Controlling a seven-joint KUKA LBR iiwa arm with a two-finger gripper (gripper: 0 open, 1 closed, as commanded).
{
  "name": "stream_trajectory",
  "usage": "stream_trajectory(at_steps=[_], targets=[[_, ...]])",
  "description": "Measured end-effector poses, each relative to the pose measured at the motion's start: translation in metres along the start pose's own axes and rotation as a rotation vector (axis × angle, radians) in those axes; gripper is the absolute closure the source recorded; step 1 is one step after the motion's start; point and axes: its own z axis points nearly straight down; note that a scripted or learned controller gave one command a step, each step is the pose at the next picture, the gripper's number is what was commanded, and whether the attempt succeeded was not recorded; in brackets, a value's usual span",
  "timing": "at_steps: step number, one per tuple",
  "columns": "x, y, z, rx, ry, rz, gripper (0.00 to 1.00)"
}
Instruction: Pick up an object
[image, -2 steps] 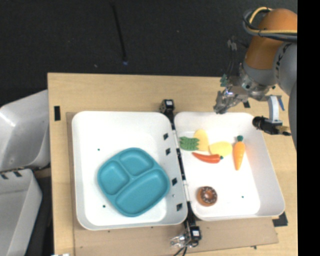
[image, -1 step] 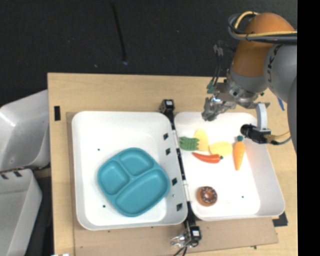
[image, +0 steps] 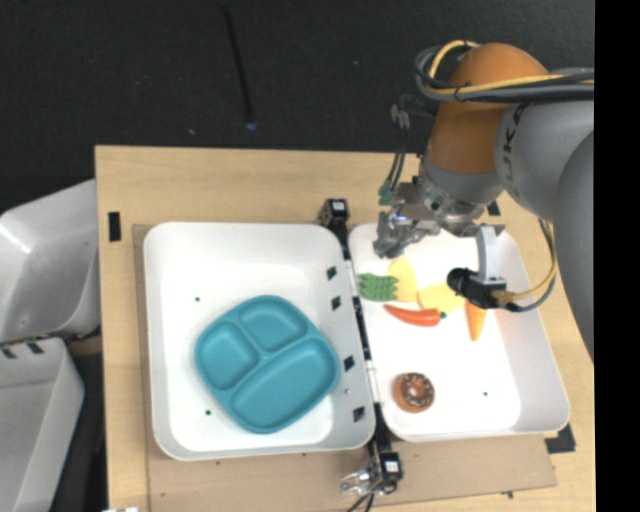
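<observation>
Two white bins sit before you. Your pincer (image: 393, 240) hangs over the right bin's (image: 520, 395) far left corner; whether it grips anything, you cannot tell. Just below lie a green-topped yellow toy (image: 390, 285), red chilli pepper (image: 413, 315), orange carrot (image: 475, 321) and brown doughnut (image: 413, 391). A teal divided plate (image: 264, 362) fills the left bin (image: 170, 400).

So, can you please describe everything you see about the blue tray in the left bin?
The blue tray is a rounded, teal-blue dish that looks like smooth plastic. It has three compartments: two smaller ones toward its upper left and one large one along its lower right. It lies flat, turned at a slant, on the floor of the left bin. All three compartments are bare, and nothing else touches it.
</observation>
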Motion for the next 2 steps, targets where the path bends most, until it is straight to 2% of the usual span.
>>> stream_trajectory(at_steps=[1,2], targets=[[0.041,-0.031,-0.012,-0.001,0.001,0.0,1.0],[0.085,-0.059,-0.003,0.001,0.0,0.0,1.0]])
